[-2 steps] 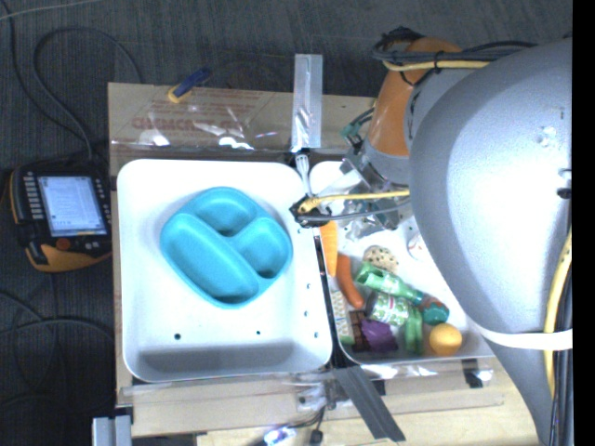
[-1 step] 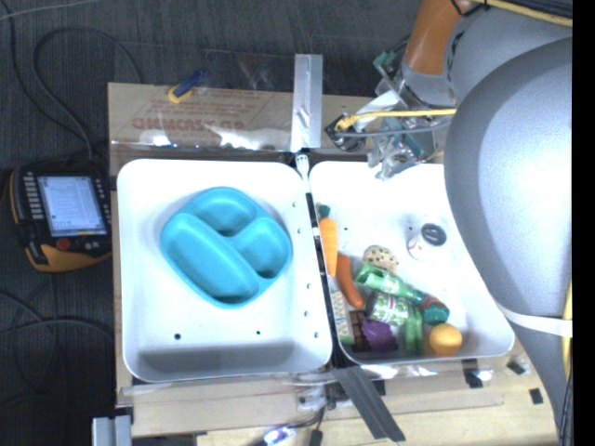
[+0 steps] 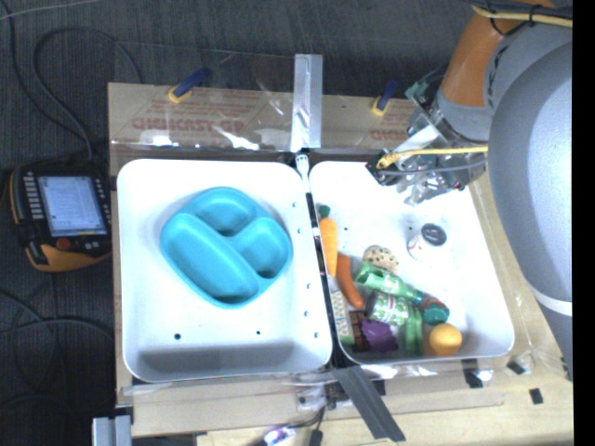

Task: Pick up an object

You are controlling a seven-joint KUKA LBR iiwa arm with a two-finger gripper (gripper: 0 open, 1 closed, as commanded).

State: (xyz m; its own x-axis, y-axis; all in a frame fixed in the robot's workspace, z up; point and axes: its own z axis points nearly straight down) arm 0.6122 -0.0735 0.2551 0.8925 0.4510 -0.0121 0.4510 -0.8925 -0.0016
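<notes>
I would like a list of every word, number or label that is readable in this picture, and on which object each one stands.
None can be read with certainty.
Red print on the cardboard sheet behind the bins: blurred, unreadable.
Screen of the handheld pendant at the left: lines too small to read.
Label on the green packet in the right bin: white marks, too blurred to read.

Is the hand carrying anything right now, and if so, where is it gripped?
Nothing shows in the hand, poised over the right bin's far end. The toys lie heaped at the near end.
</notes>
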